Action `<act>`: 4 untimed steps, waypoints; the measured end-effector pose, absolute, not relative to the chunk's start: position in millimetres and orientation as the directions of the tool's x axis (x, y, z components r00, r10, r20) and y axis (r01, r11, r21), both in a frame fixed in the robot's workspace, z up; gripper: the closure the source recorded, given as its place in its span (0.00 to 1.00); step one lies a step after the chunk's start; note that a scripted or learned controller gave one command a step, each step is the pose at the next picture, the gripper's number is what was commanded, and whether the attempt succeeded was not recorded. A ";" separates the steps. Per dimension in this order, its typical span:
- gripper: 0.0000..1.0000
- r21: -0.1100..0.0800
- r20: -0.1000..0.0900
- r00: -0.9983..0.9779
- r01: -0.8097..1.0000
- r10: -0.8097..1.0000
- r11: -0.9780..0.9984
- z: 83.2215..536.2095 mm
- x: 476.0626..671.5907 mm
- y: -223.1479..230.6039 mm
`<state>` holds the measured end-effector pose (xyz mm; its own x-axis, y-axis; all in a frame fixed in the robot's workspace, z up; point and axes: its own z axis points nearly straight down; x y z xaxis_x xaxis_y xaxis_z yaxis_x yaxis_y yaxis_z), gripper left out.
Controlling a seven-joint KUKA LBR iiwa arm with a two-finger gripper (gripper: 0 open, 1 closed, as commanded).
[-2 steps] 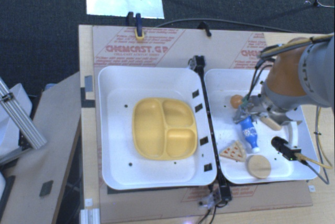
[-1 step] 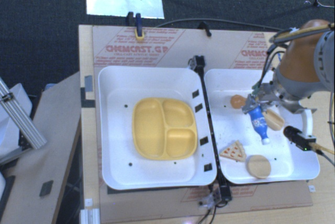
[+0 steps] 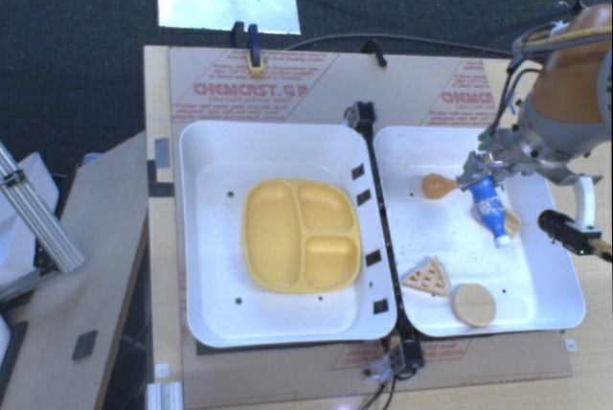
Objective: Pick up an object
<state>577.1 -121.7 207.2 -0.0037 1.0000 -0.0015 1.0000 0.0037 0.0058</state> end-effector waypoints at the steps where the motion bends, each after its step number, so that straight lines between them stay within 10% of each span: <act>1: 1.00 0.007 -0.001 -0.005 1.000 1.000 0.005 257.3 578.8 -122.0; 4: 1.00 0.001 0.002 -0.009 1.000 1.000 0.009 254.0 546.4 37.8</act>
